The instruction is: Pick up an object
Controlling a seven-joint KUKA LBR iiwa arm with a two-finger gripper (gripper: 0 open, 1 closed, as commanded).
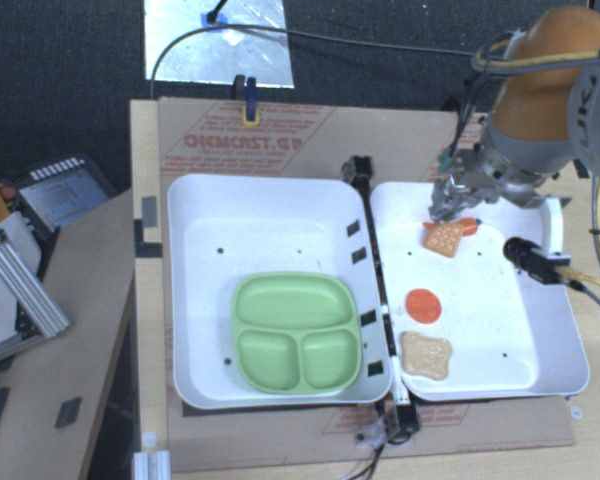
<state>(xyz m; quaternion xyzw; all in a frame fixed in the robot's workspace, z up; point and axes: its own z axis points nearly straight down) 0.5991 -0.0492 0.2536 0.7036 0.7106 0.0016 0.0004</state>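
Plastic, foil and cardboard
Smooth white plastic bins; glossy green divided plate; crinkled shiny foil sheet; matt printed cardboard beneath.

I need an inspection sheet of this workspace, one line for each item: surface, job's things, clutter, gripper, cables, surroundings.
Surface: bench bears two white bins side by side, left bin and right bin, on a printed cardboard sheet.
Job's things: in the right bin, a checkered orange cracker-like piece with a small orange-red piece beside it, a red-orange disc, and a beige bread-shaped piece.
Clutter: green three-compartment tray in the left bin.
Gripper: gripper is low over the cracker-like piece; grasp cannot be judged.
Cables: black cable crosses the far side; wires on the arm.
Surroundings: shiny metal plate, dark floor, equipment at left.
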